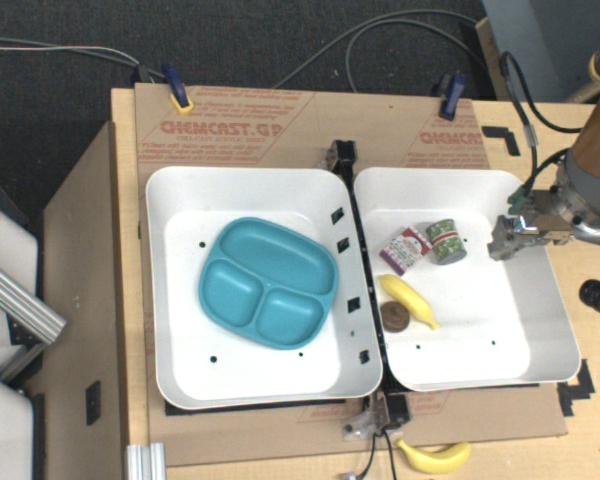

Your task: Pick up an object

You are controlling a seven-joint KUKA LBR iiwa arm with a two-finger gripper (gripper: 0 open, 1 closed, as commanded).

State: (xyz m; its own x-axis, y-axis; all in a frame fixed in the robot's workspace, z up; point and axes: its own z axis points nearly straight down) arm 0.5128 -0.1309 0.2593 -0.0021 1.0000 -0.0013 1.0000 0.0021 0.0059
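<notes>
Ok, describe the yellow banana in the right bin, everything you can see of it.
The banana is small, bright yellow and smooth, with the look of a plastic toy. It lies flat on the floor of the right bin, near that bin's left wall, slanting from upper left to lower right with a slight curve. A round brown object sits against its lower side, seemingly touching. A purple packet lies just above it, apart. The hand is off at the bin's right side, away from it.
</notes>
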